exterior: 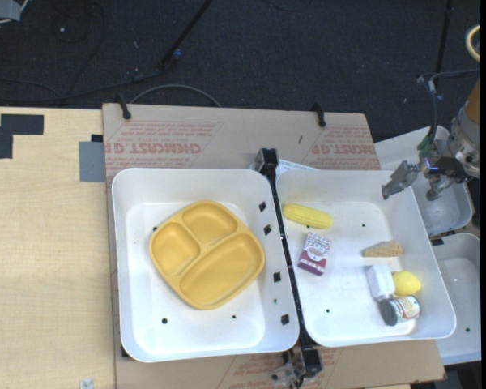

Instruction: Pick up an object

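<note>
Here, nothing is held: the gripper [415,178] hangs at the right bin's [340,335] upper right corner, above its rim, and its two fingers look spread apart with nothing between them, though they are small and partly lost against clutter. The candidates lie in that bin: a yellow corn cob [307,215] near the top, a small red-and-white carton [314,254] just below it, an ice-cream cone [382,250] toward the right, and a tight cluster of a white piece [380,280], a lemon [406,282] and a small jar [400,309] lower right. A lone item such as the cob or the carton would best be chosen, approached from straight above, with the fingers set across its narrow side. The cluster is better avoided, since neighbours could be nudged. The yellow divided plate [206,254] in the left bin [194,343] offers little to pinch. The arm is cut off at the right, and the jar's label cannot be read.
</note>
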You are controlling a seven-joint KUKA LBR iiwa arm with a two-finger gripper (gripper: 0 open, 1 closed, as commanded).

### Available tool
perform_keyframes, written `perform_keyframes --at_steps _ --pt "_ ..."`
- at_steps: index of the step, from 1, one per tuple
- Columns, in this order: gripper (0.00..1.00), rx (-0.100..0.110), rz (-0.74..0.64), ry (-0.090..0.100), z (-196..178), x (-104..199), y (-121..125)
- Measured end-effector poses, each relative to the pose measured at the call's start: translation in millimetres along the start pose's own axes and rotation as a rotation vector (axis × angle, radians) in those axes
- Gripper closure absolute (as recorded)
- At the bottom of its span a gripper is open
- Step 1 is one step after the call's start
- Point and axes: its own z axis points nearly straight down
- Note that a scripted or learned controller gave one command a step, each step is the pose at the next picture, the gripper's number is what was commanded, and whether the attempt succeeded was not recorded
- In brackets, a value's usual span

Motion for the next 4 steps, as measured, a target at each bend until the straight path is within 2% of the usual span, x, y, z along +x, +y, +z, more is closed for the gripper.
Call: perform_keyframes --at_steps 1,4 --pt "0.0 -0.012 -0.003 -0.002 -7.4 0.5 2.1" --pt "0.0 -0.007 -0.002 -0.001 171.1 4.8 12.8"
